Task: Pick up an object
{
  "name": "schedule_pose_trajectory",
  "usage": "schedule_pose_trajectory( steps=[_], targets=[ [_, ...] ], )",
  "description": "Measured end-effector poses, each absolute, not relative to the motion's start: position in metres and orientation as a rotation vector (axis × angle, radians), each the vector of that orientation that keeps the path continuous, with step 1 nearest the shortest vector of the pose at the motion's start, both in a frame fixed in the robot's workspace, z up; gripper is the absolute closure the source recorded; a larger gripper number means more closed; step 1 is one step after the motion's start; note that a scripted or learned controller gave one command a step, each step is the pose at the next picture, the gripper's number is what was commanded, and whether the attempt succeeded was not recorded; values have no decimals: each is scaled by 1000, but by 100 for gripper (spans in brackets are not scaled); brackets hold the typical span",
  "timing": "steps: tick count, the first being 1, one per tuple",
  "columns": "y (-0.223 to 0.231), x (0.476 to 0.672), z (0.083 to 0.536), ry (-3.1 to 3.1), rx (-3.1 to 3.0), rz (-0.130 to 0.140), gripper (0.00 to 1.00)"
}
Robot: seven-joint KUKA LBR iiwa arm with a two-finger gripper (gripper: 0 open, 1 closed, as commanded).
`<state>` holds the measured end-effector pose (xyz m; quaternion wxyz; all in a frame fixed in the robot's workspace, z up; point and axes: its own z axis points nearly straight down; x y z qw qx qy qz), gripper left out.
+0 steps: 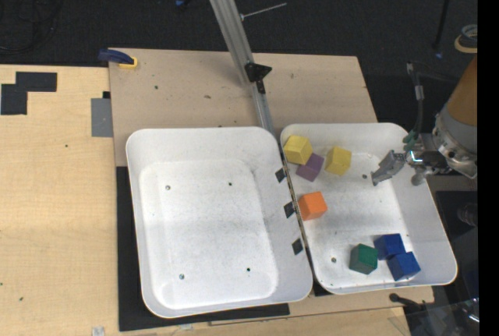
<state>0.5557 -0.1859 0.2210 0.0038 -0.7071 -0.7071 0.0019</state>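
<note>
On the worktop (234, 89), reading from left to right, you first meet the left bin (156, 151), whose shallow white floor offers nothing to pick. A slanted metal rail (226, 11) runs down to the seam between the two bins. In the right bin (437, 237) the candidates lie loose and scattered, as tipped-in blocks would. Near the far wall, a yellow block (297, 148) touches a purple block (311, 166), with a second yellow block (338, 160) just beside them. An orange block (313, 205) sits alone close to the divider, which makes it the easiest target in my judgement. At the near edge, a green block (362, 258) lies beside two blue blocks (396, 254) that touch each other. At the right side of this bin you find the tool (399, 167), its two fingers spread apart with nothing between them, poised over bare floor, well apart from every block.
</note>
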Motion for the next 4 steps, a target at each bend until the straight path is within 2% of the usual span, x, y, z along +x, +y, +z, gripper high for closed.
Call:
schedule_pose_trajectory(
  steps=[1, 2, 3, 4],
  targets=[
    [-186, 557, 224, -2219, -2220, 2, 0],
    [-185, 556, 159, -2215, -2216, 7, 0],
    [-180, 551, 113, -2214, -2218, 6, 0],
    [-180, 551, 91, -2215, -2225, 1, 0]
  ],
)
